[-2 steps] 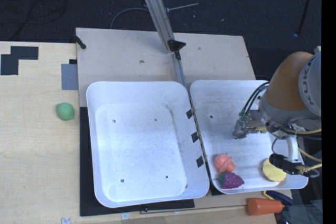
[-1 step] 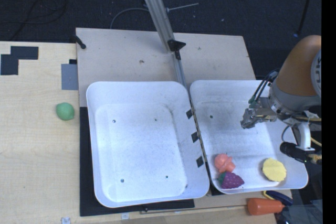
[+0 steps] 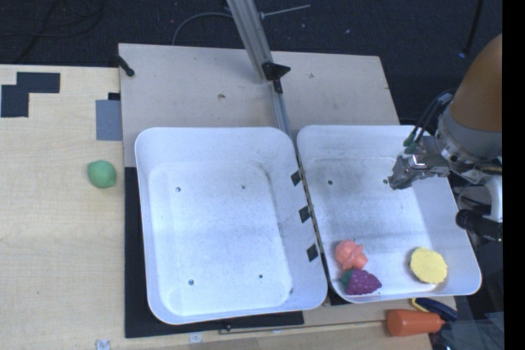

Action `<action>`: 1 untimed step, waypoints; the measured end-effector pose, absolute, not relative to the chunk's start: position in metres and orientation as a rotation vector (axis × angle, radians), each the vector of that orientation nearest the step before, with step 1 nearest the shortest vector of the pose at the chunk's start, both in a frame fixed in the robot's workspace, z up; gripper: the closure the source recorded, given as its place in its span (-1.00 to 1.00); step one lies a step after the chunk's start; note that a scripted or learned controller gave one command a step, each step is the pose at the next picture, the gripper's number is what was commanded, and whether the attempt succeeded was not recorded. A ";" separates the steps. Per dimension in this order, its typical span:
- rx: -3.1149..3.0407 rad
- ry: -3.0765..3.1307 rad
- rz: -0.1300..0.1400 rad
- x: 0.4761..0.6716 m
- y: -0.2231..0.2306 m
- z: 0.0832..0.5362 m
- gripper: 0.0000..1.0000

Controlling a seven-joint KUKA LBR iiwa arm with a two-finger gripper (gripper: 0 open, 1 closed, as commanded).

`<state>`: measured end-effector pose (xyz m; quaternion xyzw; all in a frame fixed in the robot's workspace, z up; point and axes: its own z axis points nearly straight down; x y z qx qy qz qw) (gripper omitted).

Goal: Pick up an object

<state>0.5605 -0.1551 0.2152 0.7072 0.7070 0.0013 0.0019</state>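
My gripper (image 3: 402,179) hangs over the right bin (image 3: 373,201), near its right side, pointing left. Nothing shows between its fingertips. At the near edge of that bin lie a pink-orange toy (image 3: 351,253), a purple bunch of grapes (image 3: 362,282) just in front of it, and a yellow round object (image 3: 428,265) near the front right corner. All three lie well below the gripper in the view, apart from it.
The left bin (image 3: 217,217) adjoins the right one along a divider with black clips. A green ball (image 3: 102,174) lies on the wooden bench to the left. An orange object (image 3: 414,321) lies outside the right bin's front edge. A metal rail (image 3: 250,20) slants at the back.
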 end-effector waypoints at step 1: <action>2.219 2.218 0.004 0.559 -0.161 0.276 1.00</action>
